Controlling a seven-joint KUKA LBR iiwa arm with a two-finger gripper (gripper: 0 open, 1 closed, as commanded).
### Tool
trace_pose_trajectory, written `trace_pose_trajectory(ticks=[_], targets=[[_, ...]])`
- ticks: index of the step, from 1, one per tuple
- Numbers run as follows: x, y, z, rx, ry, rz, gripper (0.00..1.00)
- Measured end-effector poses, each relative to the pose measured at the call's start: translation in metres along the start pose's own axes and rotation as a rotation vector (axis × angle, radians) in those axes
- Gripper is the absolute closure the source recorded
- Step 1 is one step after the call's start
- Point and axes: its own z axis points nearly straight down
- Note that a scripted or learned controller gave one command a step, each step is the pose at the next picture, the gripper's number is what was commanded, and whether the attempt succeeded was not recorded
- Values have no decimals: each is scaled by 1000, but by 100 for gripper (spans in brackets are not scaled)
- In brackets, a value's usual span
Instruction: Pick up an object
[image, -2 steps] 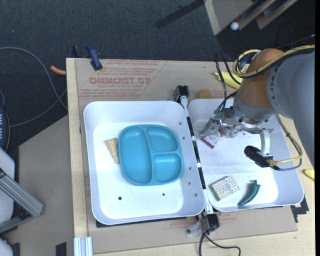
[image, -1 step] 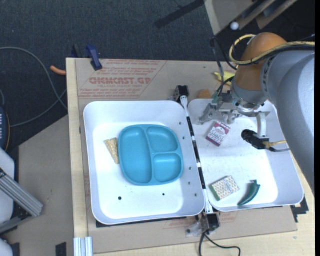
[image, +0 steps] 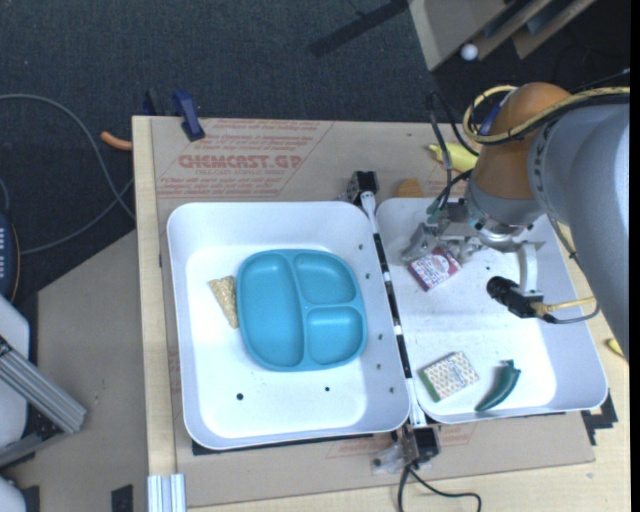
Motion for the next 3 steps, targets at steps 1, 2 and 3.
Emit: trace_pose_trajectory(ticks=[1,2,3], targets=[[0,1,-10,-1,0,0,100],[0,0,-10,-1,0,0,0],[6,-28,0,1,1,1,0]])
